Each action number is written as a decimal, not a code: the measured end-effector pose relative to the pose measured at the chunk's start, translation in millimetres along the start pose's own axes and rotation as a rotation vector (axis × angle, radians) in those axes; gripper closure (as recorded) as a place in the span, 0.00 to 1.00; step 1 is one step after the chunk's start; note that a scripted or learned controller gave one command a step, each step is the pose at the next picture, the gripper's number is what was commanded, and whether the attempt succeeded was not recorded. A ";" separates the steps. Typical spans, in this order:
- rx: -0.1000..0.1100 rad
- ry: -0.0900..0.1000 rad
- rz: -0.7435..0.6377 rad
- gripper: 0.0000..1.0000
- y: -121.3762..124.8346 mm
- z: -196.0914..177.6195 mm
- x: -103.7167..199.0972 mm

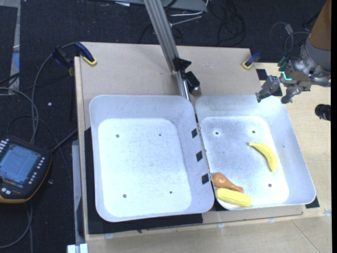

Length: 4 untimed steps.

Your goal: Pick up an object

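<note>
Left shallow white plastic bin [105,109]: far left of the claw, on the pale wooden table [131,67]. Right shallow white plastic bin [292,136]: below the claw. In it, well below and left of the claw, an orange-brown chicken-drumstick toy [226,182] touching a yellow corn-cob toy [233,196]; curved yellow banana [265,153] nearer, directly below. Claw [277,91]: above the bin's far right corner, fingers spread, holding nothing.

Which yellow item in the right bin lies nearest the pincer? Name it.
The curved yellow banana, alone mid-bin, nearer the pincer than the stubby yellow corn cob at the front edge.
</note>
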<state>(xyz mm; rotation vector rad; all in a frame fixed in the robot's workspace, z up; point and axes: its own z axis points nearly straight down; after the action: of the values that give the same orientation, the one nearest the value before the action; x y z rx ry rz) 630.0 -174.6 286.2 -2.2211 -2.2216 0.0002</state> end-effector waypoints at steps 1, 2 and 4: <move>0.000 0.000 0.000 0.00 0.0 0.0 0.0; 0.004 0.001 0.000 0.00 5.4 55.3 8.1; 0.004 0.001 0.001 0.00 1.7 174.0 -1.2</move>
<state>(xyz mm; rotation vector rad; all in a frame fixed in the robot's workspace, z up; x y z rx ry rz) 631.7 -175.8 112.2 -2.2194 -2.2185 0.0039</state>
